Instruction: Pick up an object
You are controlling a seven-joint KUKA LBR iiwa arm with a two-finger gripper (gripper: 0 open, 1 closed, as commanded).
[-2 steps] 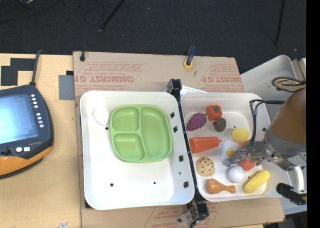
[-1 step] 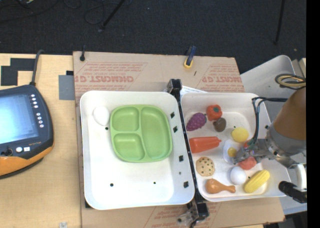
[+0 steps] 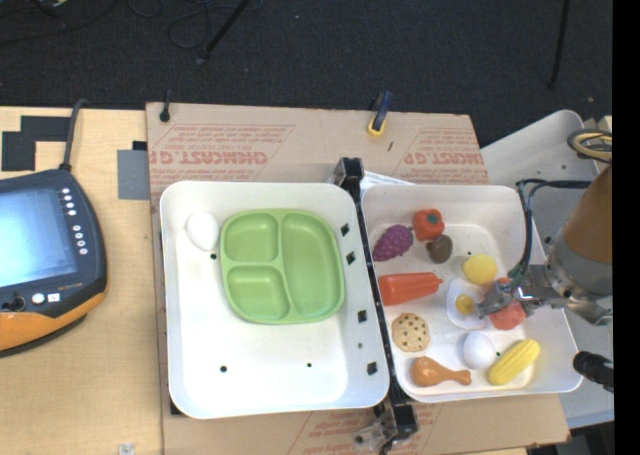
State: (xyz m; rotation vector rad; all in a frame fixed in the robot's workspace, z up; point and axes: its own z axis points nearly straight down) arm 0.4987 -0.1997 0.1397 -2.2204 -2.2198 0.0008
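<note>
My gripper (image 3: pixel 497 300) is low in the right bin (image 3: pixel 500 198), reaching in from the right. It hangs just over a small red toy (image 3: pixel 509 317) and the edge of a fried egg toy (image 3: pixel 461 303). Close around it lie a yellow lemon (image 3: pixel 479 268), a white egg (image 3: pixel 478 349) and a yellow corn cob (image 3: pixel 513 361). Further left in the same bin are an orange carrot (image 3: pixel 408 287), a cookie (image 3: pixel 409 331), a chicken drumstick (image 3: pixel 438 373), purple grapes (image 3: pixel 393 240), a red tomato (image 3: pixel 428 224) and a brown piece (image 3: pixel 439 248).
The left bin (image 3: pixel 260 373) holds a green divided plate (image 3: pixel 280 265) and a white egg (image 3: pixel 202 231). A tablet-like pendant (image 3: pixel 40 253) lies on the bench at far left. The grey arm with its orange band (image 3: pixel 592 228) stands over the right bin's right rim.
</note>
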